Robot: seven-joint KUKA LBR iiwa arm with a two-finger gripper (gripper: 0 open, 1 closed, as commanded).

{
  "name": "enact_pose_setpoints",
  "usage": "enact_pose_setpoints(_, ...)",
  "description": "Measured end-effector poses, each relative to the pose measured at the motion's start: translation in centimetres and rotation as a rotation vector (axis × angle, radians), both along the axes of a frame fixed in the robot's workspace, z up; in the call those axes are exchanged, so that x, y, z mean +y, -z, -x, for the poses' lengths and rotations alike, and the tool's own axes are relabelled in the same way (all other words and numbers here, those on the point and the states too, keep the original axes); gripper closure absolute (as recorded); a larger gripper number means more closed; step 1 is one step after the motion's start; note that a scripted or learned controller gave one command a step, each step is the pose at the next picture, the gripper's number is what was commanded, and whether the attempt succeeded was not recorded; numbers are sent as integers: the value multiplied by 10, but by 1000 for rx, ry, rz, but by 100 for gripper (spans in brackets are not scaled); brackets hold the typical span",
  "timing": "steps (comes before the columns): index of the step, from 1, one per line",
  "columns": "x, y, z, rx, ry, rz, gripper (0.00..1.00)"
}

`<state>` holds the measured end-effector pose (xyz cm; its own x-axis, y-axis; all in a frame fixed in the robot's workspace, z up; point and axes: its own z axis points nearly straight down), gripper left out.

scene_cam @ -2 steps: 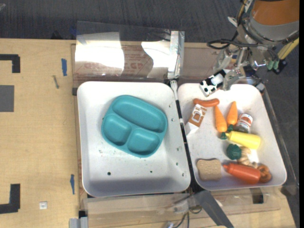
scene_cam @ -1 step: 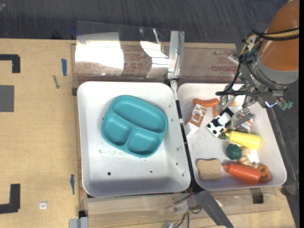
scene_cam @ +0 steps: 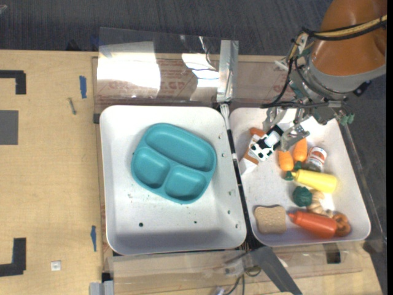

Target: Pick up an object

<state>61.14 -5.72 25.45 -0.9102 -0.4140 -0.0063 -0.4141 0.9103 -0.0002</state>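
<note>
In the right bin [scene_cam: 353, 165], several toy foods lie bunched together. A black and white cow toy [scene_cam: 264, 147] is at the upper left of the bunch, with two orange carrots [scene_cam: 286, 160] beside it. Further down are a yellow bottle [scene_cam: 317, 180], a green piece [scene_cam: 301, 195], a bread slice [scene_cam: 270, 219] and a red-orange bottle [scene_cam: 313, 224]. My gripper [scene_cam: 286, 120] hangs over the bin's back part, just above the cow toy. It is open, with nothing between its fingers.
The left bin [scene_cam: 123, 214] holds a teal divided plate [scene_cam: 174, 161]. A small red-capped can [scene_cam: 317, 157] stands near the carrots. A clear plastic sheet [scene_cam: 166, 72] lies behind the bins. The orange-banded arm [scene_cam: 350, 29] fills the upper right.
</note>
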Motion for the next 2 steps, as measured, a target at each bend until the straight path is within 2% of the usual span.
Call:
enact_pose_setpoints(1, 24, -22, 79, -1, 37, 1, 100)
enact_pose_setpoints(2, 54, 32, 109, 4, 25, 0, 100)
